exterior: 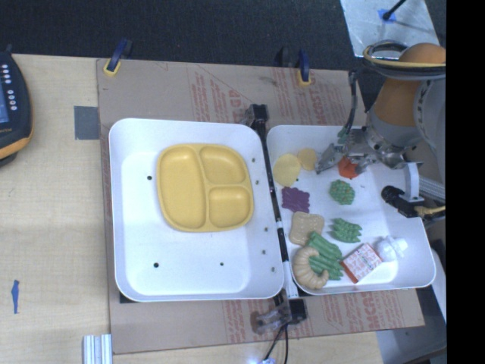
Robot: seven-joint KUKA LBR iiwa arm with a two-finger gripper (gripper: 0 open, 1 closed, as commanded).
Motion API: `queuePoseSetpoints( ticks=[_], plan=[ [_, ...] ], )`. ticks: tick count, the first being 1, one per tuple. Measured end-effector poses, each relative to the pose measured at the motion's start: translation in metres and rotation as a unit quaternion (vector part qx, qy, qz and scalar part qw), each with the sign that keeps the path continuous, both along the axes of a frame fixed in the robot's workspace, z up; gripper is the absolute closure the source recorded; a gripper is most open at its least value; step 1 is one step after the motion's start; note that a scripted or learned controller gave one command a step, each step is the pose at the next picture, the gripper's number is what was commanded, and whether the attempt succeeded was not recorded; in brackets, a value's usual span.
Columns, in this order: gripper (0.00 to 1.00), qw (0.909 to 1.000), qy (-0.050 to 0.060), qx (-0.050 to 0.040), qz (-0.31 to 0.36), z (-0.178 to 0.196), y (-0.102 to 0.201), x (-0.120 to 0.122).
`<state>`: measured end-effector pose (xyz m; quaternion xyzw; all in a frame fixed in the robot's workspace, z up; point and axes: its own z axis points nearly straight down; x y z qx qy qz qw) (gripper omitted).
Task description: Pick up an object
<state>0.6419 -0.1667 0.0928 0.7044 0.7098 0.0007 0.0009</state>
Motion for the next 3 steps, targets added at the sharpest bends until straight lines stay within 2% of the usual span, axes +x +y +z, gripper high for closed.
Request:
queuePoseSetpoints(
  ticks=[1, 2, 3],
  plan=[
    [0.00, 1.0000, 0.001, -0.0012, -0.003, 0.000, -0.046, 0.015],
    [1.00, 1.0000, 0.001, -0.0014, 0.000, 0.012, -0.044, 0.016],
    [1.00, 1.0000, 0.002, 0.0014, 0.002, 0.067, 0.040, -0.024]
  ],
)
